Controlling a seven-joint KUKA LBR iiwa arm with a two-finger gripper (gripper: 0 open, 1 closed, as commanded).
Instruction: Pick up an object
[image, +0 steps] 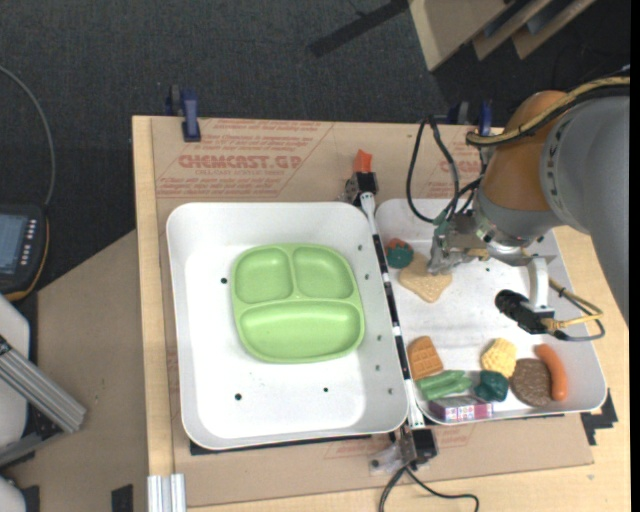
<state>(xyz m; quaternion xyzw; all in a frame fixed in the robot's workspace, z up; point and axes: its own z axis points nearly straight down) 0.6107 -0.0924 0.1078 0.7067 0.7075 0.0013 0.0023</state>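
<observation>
Hand (441, 262) low over cracker (424, 286) at right bin's (585, 400) ten o'clock, poised for pickup; grip state cannot tell.

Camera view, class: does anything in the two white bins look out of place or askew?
Nothing stands out. The green three-compartment plate sits flat in the left white bin; toy foods lie loose in the right white bin, below the gripper.

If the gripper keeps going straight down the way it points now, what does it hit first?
Most likely the tan cracker-like piece in the right bin: the gripper points down just above and beside it. Depth is hard to judge from this slant, so it could instead meet the bin floor next to it.
</observation>
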